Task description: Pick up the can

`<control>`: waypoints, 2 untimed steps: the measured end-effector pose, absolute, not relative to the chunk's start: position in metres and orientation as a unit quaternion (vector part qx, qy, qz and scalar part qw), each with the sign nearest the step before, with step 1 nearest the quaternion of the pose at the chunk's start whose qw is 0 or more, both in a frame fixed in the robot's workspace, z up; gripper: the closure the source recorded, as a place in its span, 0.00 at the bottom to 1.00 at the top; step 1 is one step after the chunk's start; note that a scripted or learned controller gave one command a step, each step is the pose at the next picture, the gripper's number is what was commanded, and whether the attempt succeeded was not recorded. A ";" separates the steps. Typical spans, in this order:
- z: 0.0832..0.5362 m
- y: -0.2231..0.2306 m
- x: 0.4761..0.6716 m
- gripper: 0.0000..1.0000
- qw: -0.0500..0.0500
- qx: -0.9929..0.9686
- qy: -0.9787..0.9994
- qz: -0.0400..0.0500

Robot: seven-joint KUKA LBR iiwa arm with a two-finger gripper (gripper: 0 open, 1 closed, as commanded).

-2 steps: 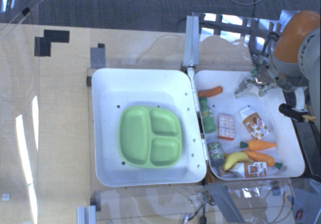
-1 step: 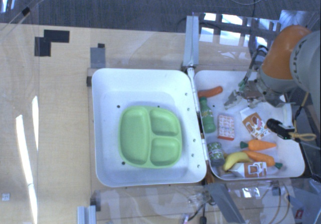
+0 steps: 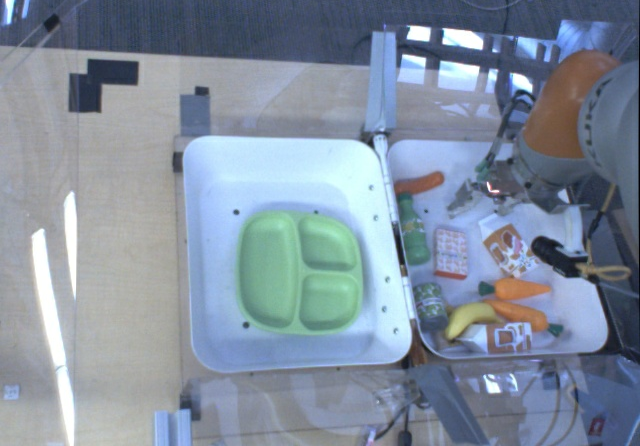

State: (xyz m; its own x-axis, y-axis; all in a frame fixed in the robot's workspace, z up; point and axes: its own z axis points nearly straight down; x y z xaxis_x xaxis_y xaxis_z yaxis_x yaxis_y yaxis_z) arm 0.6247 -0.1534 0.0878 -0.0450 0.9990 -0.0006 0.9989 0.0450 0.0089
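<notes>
Lying in the right bin (image 3: 590, 339), a small green-labelled can (image 3: 431, 303).

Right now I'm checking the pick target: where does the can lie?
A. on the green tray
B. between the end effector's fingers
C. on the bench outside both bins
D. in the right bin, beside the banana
D: the can sits near the right bin's front left corner, next to the banana.

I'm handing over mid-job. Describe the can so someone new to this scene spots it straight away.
Look at the right-hand white bin, the one crowded with toy food. Go to its near-left corner: the can stands there against the wall shared with the other bin, just left of the banana and below the green bottle. It is the short dark-green cylinder with a round top, squatter than the bottle.
</notes>
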 end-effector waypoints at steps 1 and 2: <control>0.102 -0.183 0.672 0.00 0.004 0.651 0.759 0.003; 0.116 -0.181 0.675 1.00 0.008 0.649 0.761 0.004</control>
